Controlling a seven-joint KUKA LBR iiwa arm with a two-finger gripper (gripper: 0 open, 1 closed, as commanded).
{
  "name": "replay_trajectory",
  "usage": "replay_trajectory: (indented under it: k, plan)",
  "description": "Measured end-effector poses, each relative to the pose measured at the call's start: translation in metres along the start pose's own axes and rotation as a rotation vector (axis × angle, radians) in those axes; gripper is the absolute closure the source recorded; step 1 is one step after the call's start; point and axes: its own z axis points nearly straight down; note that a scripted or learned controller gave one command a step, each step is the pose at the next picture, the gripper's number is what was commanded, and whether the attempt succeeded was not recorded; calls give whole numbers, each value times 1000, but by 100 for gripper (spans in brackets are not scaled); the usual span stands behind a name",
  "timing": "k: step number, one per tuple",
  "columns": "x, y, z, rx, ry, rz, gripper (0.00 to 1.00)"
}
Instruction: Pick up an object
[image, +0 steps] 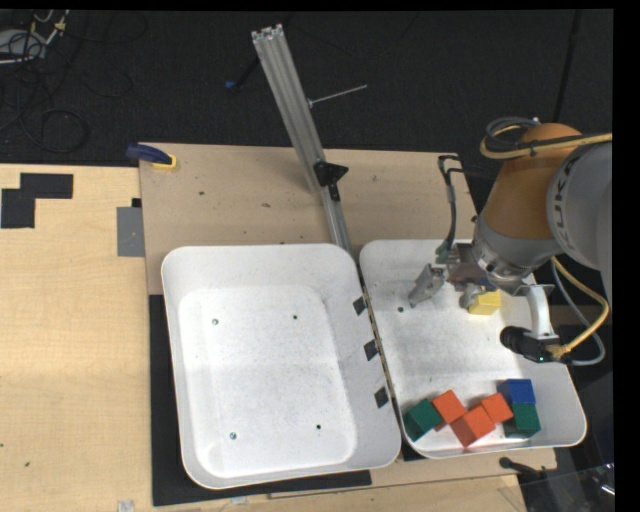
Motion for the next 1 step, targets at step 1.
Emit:
replay_trajectory:
  k: [1]
  plan:
    - [-2, 1, -13, -5, 0, 6, 100]
